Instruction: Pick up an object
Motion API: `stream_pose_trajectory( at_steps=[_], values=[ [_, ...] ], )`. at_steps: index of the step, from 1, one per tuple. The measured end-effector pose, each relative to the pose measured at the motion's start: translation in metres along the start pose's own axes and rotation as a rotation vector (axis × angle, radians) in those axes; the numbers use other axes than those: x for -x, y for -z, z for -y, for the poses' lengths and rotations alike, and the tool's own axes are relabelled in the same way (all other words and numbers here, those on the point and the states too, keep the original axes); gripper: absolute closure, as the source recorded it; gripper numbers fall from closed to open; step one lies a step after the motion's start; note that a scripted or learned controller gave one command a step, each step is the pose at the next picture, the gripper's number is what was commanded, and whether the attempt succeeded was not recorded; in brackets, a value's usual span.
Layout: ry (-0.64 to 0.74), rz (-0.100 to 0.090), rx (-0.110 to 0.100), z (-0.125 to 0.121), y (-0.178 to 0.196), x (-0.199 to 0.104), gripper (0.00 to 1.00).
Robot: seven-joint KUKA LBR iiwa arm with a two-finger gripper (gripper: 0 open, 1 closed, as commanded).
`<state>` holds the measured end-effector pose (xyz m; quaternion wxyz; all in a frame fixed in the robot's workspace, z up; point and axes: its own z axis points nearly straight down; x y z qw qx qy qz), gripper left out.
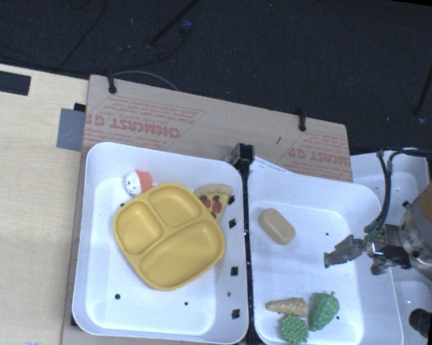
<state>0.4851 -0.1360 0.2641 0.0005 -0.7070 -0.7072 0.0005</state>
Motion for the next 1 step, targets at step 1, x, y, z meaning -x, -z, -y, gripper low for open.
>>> stream_pose_trajectory(
  at_steps=[1],
  values=[
    [0.000, -0.002, -0.006, -0.0023, -0.0446, -0.0056, 0.00]
  ],
)
